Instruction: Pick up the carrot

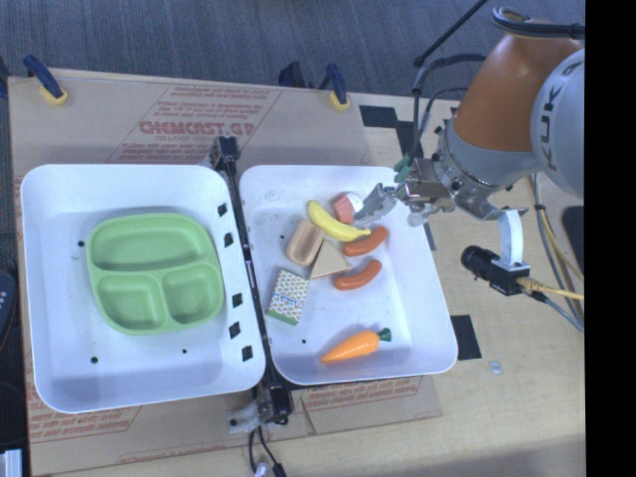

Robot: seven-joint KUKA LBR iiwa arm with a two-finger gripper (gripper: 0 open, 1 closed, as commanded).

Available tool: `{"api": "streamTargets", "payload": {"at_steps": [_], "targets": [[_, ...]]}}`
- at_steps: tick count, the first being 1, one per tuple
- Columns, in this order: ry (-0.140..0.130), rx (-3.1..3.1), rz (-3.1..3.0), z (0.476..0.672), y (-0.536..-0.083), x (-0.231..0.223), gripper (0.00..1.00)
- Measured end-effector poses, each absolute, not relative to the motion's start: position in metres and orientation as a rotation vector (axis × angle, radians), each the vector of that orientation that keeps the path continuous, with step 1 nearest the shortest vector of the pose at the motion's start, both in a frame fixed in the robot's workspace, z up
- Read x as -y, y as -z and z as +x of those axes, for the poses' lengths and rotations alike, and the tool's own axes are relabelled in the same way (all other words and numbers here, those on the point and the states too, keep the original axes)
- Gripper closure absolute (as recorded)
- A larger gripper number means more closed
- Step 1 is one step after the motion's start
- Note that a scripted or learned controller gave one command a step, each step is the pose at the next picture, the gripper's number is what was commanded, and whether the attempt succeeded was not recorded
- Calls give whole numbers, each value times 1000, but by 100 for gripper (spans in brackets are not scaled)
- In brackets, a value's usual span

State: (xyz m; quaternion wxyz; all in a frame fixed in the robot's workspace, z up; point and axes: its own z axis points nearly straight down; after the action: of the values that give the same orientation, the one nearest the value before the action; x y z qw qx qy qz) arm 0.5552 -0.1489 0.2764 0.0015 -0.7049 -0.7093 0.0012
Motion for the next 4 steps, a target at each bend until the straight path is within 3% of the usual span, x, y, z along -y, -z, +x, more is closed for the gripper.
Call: {"api": "streamTargets", "payload": {"at_steps": [1,2,3,4], "targets": [[-3,2593,-1764,481,-97,106,0],[-1,2866,-1280,476,-92,154,0],[0,2867,-1275,477,-102,153,100],[-1,2989,-968,477,-140,184,100]]}}
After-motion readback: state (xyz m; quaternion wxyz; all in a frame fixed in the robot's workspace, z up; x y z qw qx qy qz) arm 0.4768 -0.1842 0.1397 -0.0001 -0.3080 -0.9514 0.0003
